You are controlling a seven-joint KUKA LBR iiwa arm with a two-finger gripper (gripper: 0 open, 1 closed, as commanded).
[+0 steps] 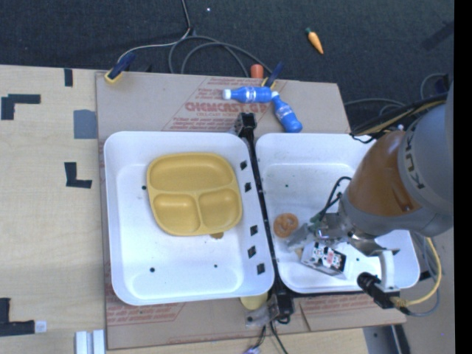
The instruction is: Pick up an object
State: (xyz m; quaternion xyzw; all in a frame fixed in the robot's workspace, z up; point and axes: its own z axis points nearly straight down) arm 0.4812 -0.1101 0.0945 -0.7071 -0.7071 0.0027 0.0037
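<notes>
Gripper low in the right bin, beside a small round brown object

The gripper [322,251] sits near the front of the right bin [295,150], its claw state impossible to tell from here (the wrist hides it). The brown object [286,223] lies just left of it, apart from the claw, so a closing grab may miss or nudge it toward the divider. Farther off, the yellow tray [195,193] in the left bin [118,220] looks too wide to pinch.

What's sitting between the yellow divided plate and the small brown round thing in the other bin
In the camera view, the black divider where the two bins meet lies between the yellow plate and the brown round object, plus bare white bin floor on either side.
</notes>
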